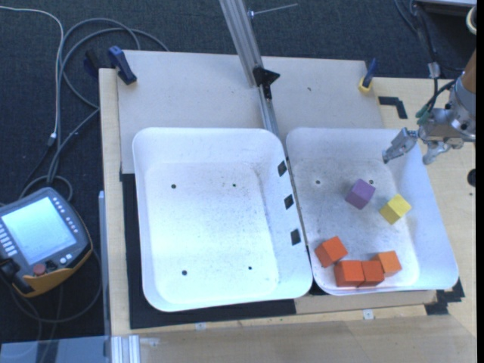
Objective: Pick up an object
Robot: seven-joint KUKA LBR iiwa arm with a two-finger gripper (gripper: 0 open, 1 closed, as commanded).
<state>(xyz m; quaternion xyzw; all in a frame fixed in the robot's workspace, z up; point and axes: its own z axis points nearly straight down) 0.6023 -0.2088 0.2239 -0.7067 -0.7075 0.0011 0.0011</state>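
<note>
I see the gripper [415,148] hanging over the right bin [431,203] at its upper right edge, roughly 2 o'clock in the bin, with the fingers spread apart and nothing between them. The pick isn't started yet, as I read it. The nearest candidates are the purple cube [361,193] and the yellow cube [395,209], both loose on the bin floor and standing apart from each other; I'd go for one of those. The purple one sits at about 8 o'clock from the gripper, near but clearly not under it; the yellow one is at about 7 o'clock, close to the bin's right slope. To do it well, I'd centre over the chosen cube before dropping, line the fingers up with two flat faces (both cubes look rotated to the bin edges, so the wrist likely needs a twist), and keep a finger off the sloped wall if going yellow. The orange blocks [359,265] are bunched at the bin's 6 o'clock, several touching, which makes for a poor finger gap, so I'd skip them. The left bin [151,150] isn't relevant here.
</note>
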